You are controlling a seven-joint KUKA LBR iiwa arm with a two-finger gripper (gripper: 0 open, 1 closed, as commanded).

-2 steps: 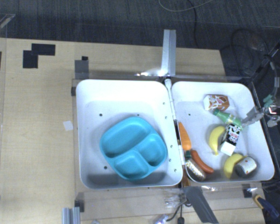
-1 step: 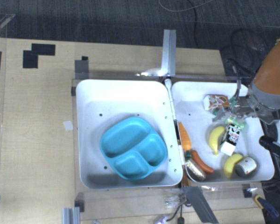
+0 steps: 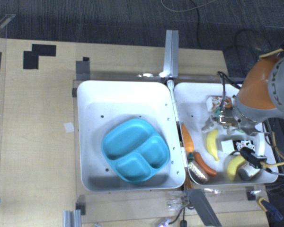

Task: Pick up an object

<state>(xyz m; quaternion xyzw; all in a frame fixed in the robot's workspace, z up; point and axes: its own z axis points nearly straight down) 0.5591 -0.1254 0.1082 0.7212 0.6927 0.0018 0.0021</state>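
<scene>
Camera view has our pincer (image 3: 226, 118), its state something we cannot tell, above the curved yellow plastic banana (image 3: 212, 144); we should descend centred across its narrow width.

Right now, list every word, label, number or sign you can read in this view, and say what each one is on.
No text is readable.
A black and white patterned card in the right bin: print too small and blurred to read.
Black markings on the bench: plain blocks, no letters.
The blue divided tray has no label.
</scene>
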